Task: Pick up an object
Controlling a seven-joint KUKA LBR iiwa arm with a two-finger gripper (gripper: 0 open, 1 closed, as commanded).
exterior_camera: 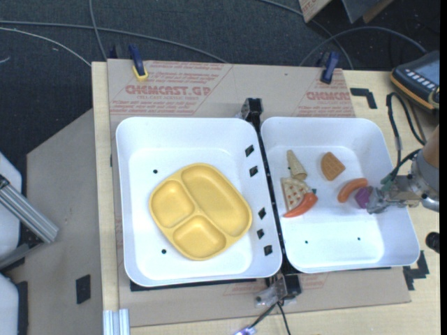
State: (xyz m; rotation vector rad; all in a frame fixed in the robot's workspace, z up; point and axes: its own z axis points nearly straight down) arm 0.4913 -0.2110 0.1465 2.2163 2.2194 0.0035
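Note:
The right bin [363, 246] holds several small toy foods. A tan cone [296, 164] lies at the left above a pale wedge [292, 190] and a red pepper [302, 205]. An orange-brown biscuit [332, 166] sits further back. An orange sausage [351, 189] lies toward the right wall, with a purple piece [363, 197] just beside it. My gripper [378, 200] comes in low over the right rim and touches or nearly touches the right side of the purple piece. I see nothing lifted.
The left bin [133, 187] bears a yellow three-part plate [200, 210]. A black divider with clips [260, 187] runs between the bins. A handheld device [420, 82] and cables lie at the bench's back right.

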